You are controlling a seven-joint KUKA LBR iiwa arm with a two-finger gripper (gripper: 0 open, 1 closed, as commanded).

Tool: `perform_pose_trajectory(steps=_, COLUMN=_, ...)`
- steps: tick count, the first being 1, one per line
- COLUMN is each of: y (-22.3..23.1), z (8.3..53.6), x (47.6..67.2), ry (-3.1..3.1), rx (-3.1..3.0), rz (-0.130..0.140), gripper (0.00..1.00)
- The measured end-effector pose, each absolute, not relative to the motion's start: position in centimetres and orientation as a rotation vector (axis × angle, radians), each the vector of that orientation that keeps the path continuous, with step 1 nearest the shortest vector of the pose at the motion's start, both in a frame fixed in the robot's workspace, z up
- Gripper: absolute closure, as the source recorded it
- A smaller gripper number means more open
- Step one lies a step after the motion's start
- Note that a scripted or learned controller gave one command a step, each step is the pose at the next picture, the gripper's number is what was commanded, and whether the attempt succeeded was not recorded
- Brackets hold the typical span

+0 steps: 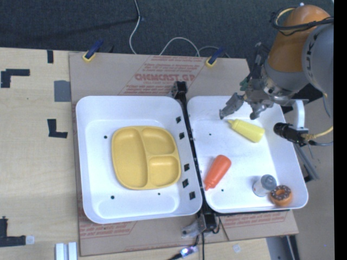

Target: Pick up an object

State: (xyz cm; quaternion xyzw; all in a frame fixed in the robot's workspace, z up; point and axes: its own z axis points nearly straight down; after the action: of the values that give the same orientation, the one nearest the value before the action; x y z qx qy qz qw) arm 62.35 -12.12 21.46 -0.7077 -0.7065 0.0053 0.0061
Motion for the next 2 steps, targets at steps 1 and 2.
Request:
perform_pose_trajectory(steps=1, y=-12.1, z=22.4, x=62.6, ry=-2.222, rx=-2.219, rz=0.002, gripper=0.00)
perform_pose_trajectory(steps=2, y=-12.4, z=17.8, x=62.1, ry=-2.221, rx=-2.219, rz=0.006, gripper=0.00)
